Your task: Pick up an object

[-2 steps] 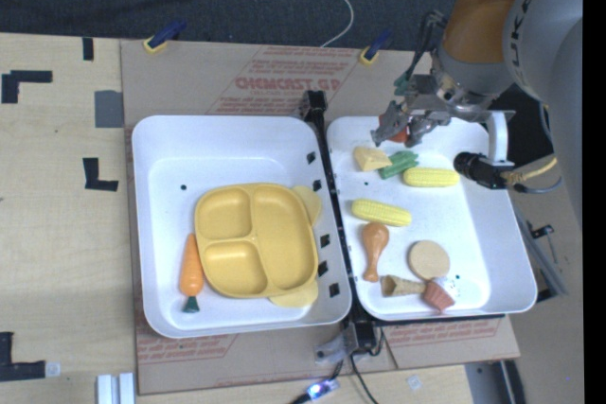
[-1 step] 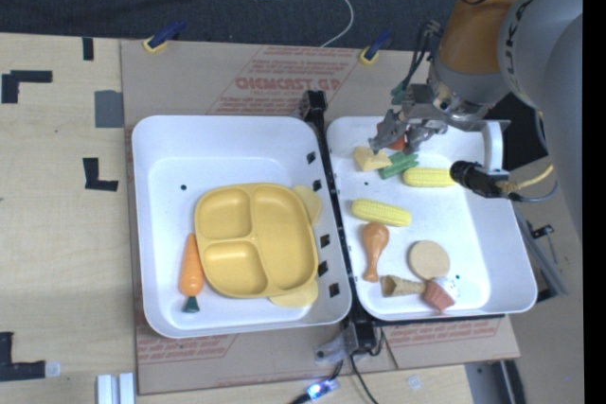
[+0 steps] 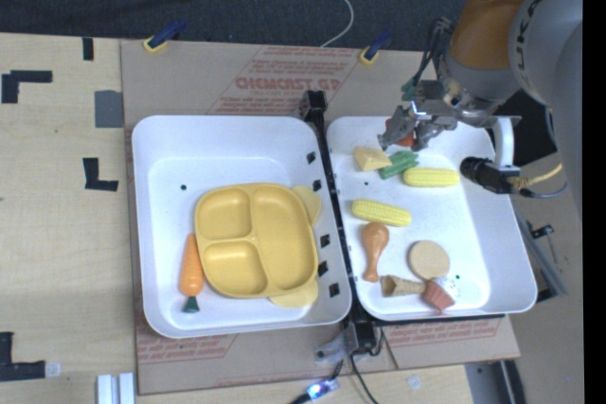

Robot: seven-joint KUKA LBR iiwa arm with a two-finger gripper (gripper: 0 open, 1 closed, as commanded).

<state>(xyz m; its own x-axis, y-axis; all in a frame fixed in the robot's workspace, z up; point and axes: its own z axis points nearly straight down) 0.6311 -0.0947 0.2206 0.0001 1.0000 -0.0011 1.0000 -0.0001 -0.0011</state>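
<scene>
Honestly, the two-finger metal gripper (image 3: 409, 130) hangs over the right white plastic bin (image 3: 492, 246), whether spread or shut I cannot tell, and with the pale yellow cheese wedge (image 3: 370, 160), green bean pod (image 3: 397, 168) and yellow corn cob (image 3: 431, 177) crowded just below it, I'd guess it could nudge one aside and close on nothing.

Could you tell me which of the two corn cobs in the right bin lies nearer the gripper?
The upper corn cob, just below the gripper, beside the green vegetable. The lower corn cob lies further down, above the drumstick.
</scene>
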